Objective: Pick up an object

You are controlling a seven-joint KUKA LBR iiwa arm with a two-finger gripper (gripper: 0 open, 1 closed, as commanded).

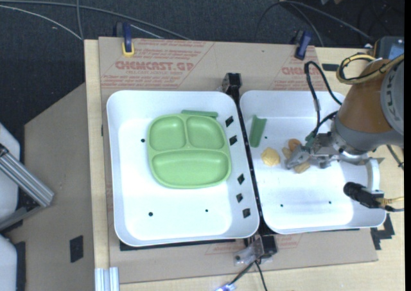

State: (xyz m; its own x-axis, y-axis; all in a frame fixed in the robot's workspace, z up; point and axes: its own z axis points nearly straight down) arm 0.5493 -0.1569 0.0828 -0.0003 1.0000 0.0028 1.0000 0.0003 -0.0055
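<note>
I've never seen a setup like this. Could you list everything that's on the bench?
Bins: two, white, side by side on the bench.
Divided plate: one, light green, in the left bin.
Green stick: one, dark green, upper left of the right bin.
Yellow lump: one, yellow, right bin, below the stick.
Tan pieces: a few, brownish, right bin, by the claw.
Clamps: two, blue, at the board's far edge.
Arm: one, grey and orange, from the right.
Claw: one, grey, low over the right bin.

Cardboard sheet lies under the bins, blue clamps at its top edge, cables trailing upper left.
</note>
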